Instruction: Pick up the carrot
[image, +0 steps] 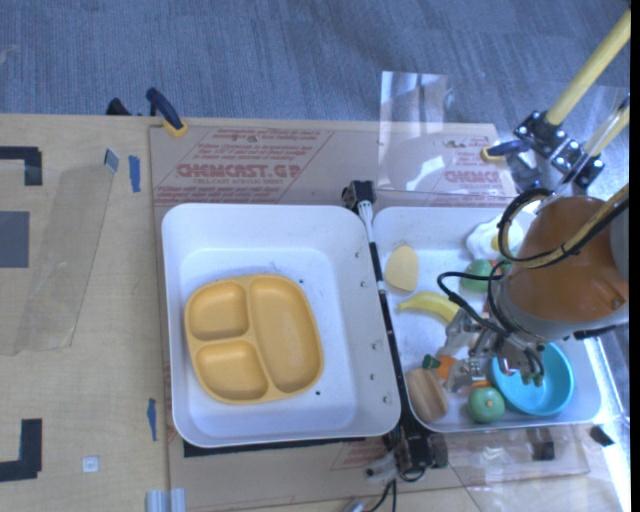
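Observation:
The carrot (441, 366), small and orange with a green top, lies near the front of the right bin (585, 415), between the banana and a brown bread-like piece. My gripper (472, 352) hangs low over the bin, right at the carrot's right end; its metal parts and cables cover that end. The grey arm with its orange band (565, 265) reaches in from the right above it.
In the right bin are a banana (428, 305), a pale yellow slice (402, 267), a bread-like piece (426, 396), a green apple (487, 404), a blue bowl (548, 388) and green and white items (481, 255) behind. The left bin (190, 235) holds a yellow divided plate (253, 337).

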